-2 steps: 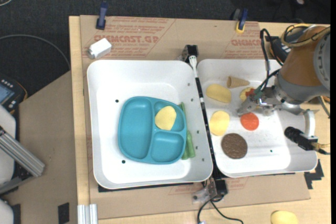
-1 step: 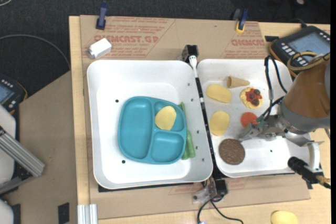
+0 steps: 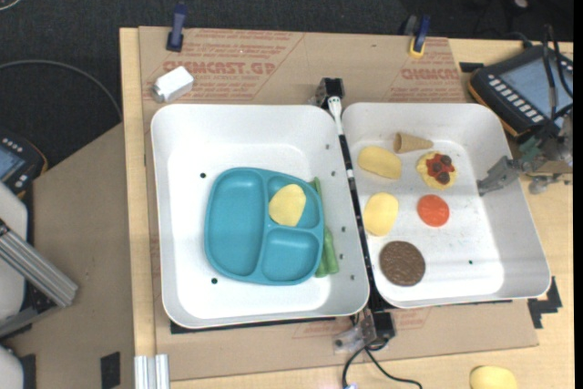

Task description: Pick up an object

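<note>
The right bin [image 3: 510,273] holds a yellow potato-shaped piece [image 3: 378,162], a small cone [image 3: 412,141], a little tart with red topping [image 3: 438,168], an orange-red tomato [image 3: 434,210], a yellow lemon-like piece [image 3: 381,212] and a brown cookie [image 3: 402,261]. My gripper [image 3: 498,175] sits low at that bin's right rim, right of the tart and apart from it, with nothing seen in it. In the left bin [image 3: 173,196] a teal divided plate [image 3: 250,228] carries a yellow piece [image 3: 288,205]. A green strip [image 3: 325,246] lies along the plate's right side.
A black divider [image 3: 344,161] runs between the bins. A white block [image 3: 173,84] and two clamps [image 3: 177,27] [image 3: 419,34] sit on the cardboard behind. A control pendant [image 3: 524,91] lies at back right. A yellow object [image 3: 492,376] rests at the front right.
</note>
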`<state>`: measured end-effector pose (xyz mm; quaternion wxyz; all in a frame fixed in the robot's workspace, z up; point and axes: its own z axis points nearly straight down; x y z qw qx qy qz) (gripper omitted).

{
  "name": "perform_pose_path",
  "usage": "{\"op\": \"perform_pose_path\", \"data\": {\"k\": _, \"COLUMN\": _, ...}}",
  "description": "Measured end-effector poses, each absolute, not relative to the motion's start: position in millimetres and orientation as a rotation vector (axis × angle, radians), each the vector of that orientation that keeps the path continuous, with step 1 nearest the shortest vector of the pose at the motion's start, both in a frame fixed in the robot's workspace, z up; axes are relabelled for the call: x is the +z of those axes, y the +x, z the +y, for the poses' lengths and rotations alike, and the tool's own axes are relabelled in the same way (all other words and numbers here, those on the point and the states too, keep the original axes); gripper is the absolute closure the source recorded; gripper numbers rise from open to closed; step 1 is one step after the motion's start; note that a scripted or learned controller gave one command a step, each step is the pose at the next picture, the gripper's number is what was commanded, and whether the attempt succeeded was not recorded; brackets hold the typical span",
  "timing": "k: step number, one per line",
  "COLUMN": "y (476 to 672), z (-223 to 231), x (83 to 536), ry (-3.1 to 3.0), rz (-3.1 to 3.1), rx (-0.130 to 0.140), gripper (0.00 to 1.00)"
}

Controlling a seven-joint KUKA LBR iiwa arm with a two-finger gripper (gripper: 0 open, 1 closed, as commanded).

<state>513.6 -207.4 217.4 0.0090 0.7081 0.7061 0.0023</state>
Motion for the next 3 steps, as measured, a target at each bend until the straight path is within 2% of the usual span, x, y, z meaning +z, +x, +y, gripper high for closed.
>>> {"op": "perform_pose_path", "data": {"k": 1, "y": 487.0, "z": -221, "x": 106, "ry": 2.230, "rz": 2.231, "rx": -0.001, "gripper": 0.00}}
{"op": "perform_pose_path", "data": {"k": 2, "y": 587.5, "z": -223, "x": 166, "ry": 2.205, "rz": 2.219, "rx": 0.009, "gripper": 0.00}}
{"op": "perform_pose_path", "data": {"k": 3, "y": 586.8, "z": -165, "x": 79, "ry": 2.222, "rz": 2.233, "rx": -0.002, "gripper": 0.00}}
